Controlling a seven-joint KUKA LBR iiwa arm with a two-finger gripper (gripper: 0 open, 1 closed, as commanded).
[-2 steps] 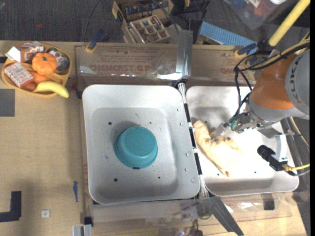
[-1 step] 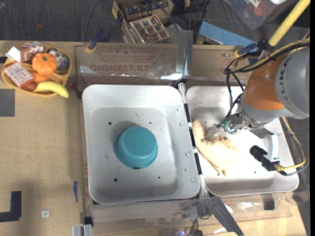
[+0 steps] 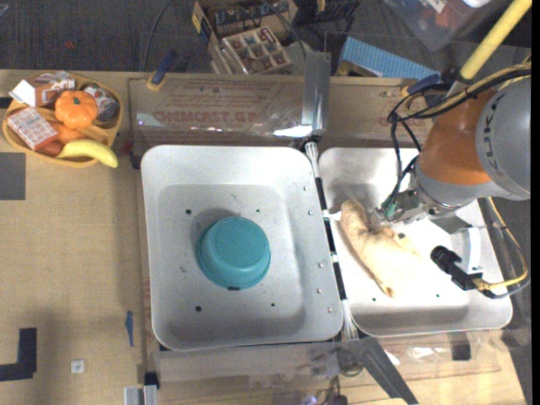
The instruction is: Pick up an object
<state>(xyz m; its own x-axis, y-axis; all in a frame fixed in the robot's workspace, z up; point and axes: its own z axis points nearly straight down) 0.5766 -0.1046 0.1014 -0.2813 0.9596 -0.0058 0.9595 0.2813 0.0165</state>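
The gripper (image 3: 393, 213) hangs low in the right bin (image 3: 439, 312), over the far right edge of a long tan object (image 3: 371, 250). The object lies slantwise on the bin floor, its far end near the bin's left wall and its near end tapering toward the middle. Whether the gripper is open or closed I cannot tell, since the wrist hides its tip, and nothing shows the object being held.

The grasp seems likeliest to go well if the gripper centres over the wide far part of the object rather than its edge. It should close across the narrow width, not along the length. The object looks soft and flat (perhaps floppy), so a low, firm pinch would probably serve better than a shallow one. A straight lift would keep the trailing end from dragging.

The left wall of the right bin stands close to the object's far end and leaves little room on that side. The arm (image 3: 462, 154) itself covers the right part of this bin. In the left bin (image 3: 169, 194) a teal bowl (image 3: 234, 251) sits upside down, well apart and no hindrance. On the bench at far left a plate (image 3: 12, 130) holds a banana (image 3: 89, 151), a small pumpkin (image 3: 76, 110) and little boxes, all out of the way.
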